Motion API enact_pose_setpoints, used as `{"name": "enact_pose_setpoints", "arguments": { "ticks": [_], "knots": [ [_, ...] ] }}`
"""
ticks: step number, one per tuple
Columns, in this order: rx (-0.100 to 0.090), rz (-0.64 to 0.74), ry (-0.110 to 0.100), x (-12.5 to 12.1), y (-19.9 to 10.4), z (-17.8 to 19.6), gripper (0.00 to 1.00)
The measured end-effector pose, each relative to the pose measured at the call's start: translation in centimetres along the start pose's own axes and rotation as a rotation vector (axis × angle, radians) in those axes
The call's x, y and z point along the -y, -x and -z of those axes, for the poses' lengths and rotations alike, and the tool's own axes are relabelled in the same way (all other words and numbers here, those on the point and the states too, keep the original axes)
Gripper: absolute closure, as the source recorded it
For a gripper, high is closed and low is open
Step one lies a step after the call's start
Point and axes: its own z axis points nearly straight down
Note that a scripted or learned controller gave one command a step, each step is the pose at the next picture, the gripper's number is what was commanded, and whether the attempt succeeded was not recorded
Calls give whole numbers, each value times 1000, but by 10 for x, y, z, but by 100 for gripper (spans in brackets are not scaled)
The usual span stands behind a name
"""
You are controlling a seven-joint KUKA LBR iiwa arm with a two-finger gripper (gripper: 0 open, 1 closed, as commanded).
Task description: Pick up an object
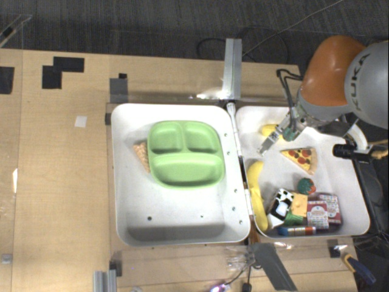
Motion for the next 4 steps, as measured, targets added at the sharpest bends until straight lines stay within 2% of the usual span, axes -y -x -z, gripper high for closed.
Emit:
{"name": "enact_pose_setpoints", "arguments": {
  "ticks": [1, 2, 3, 4],
  "knots": [
    [-6, -121, -7, -17, 30, -39, 0],
    [6, 130, 1, 37, 32, -39, 0],
    [8, 135, 4, 71, -56, -36, 0],
    [11, -301, 13, 112, -71, -36, 0]
  ]
}}
